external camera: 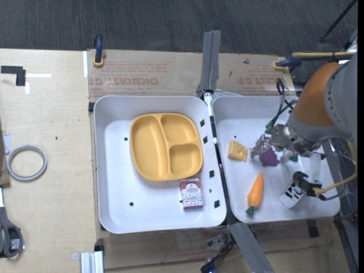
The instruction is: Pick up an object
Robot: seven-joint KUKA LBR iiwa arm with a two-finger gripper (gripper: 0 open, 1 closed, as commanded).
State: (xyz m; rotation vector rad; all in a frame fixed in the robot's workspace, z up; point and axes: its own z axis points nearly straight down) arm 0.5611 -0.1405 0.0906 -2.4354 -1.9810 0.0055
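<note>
The grey gripper [263,148] hangs just beside the small purple lumpy toy [269,158]; whether its jaws are apart cannot be told. An off-centre closure is likely to nudge the toy toward the yellow cheese wedge [238,151] without gripping it.

I read both bins as plain white, the left bin [108,169] speckled with a few small black dots, the right bin [239,118] much the same. In the left one the plate [166,147] is a flat mustard yellow, and the box [191,194] at its near edge is red and white with fine print. In the right one the cheese [238,151] is pale yellow, the carrot [255,191] orange with a green tip, and the grapes [269,158] purple. The arm [318,104] is grey with an orange band. The bench [51,209] is pale wood. At its far edge the cardboard [148,73] is brown with red lettering, and near the left edge the ring [25,162] is grey.
</note>
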